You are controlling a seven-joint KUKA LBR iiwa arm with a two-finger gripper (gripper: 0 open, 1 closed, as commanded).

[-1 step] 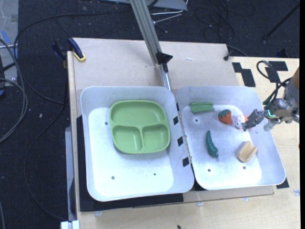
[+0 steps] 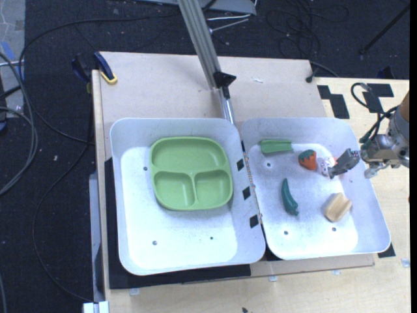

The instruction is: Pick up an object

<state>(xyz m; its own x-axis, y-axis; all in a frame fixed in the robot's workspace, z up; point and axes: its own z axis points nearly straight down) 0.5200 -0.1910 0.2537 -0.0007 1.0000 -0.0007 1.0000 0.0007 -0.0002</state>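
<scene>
Hovering beside the strawberry [image 2: 308, 159] in the right bin [image 2: 365, 237], end effector [image 2: 343, 163], grip state unclear.

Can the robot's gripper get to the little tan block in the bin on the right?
Probably yes. The gripper hangs over the right bin, just above the tan block in the picture. The block lies by itself, apart from the dark green piece, with nothing on top.

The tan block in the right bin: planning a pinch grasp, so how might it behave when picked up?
The tan block looks stiff and chunky, likely light like toy bread. Its flat sides suggest it won't roll. Lying apart from the dark green piece, a nudge should just slide it.
</scene>
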